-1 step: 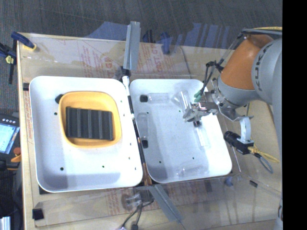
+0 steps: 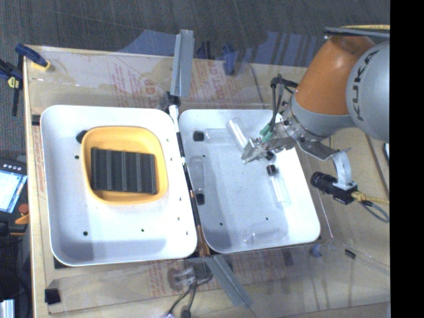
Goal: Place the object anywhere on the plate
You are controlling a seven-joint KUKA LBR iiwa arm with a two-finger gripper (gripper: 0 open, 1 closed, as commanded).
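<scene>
A yellow plate (image 2: 123, 138) with a dark ridged centre lies in the left bin (image 2: 59, 197). My gripper (image 2: 254, 153) hangs low over the upper middle of the right bin (image 2: 232, 237), reaching in from the right. A small black piece (image 2: 271, 169) lies on the bin floor just below and to the right of the gripper tip. A clear tube (image 2: 236, 130) lies just up and left of the tip, and a second clear tube (image 2: 281, 191) lies lower right. I see nothing plainly held in the gripper.
A small black item (image 2: 198, 136) sits near the right bin's upper left corner. Dark spots mark the divider (image 2: 188, 177) between the bins. The arm's grey and orange wrist (image 2: 331, 85) overhangs the right bin's upper right corner, with a cable connector (image 2: 334, 185) beside it.
</scene>
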